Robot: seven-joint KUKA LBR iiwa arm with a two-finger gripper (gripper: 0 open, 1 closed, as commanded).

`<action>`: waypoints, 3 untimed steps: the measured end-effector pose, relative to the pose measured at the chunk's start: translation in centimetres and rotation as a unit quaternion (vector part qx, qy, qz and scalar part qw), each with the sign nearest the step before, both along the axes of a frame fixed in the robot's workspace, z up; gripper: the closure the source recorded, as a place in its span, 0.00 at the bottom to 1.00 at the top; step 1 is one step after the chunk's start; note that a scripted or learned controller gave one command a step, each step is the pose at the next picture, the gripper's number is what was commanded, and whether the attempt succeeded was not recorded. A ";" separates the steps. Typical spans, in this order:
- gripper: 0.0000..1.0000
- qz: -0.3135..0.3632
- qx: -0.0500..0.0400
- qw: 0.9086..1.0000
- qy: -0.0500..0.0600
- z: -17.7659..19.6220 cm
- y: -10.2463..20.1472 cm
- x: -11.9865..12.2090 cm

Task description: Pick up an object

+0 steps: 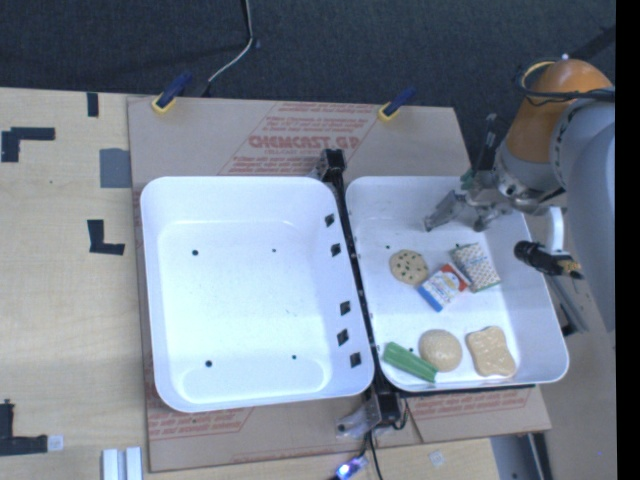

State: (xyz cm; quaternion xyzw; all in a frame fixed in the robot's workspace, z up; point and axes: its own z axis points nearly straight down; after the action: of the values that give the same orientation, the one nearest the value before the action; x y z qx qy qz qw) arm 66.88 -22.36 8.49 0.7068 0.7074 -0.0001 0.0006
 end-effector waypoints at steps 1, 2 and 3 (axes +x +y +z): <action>0.00 0.000 -0.001 1.000 -0.001 0.1 0.9 0.0; 1.00 0.001 -0.002 1.000 -0.001 1.2 0.9 0.1; 0.00 0.001 -0.002 1.000 -0.001 1.1 0.9 0.0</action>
State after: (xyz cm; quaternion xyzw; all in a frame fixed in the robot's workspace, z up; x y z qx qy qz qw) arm 66.92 -21.49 9.59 0.7064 0.7079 -0.0012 0.0026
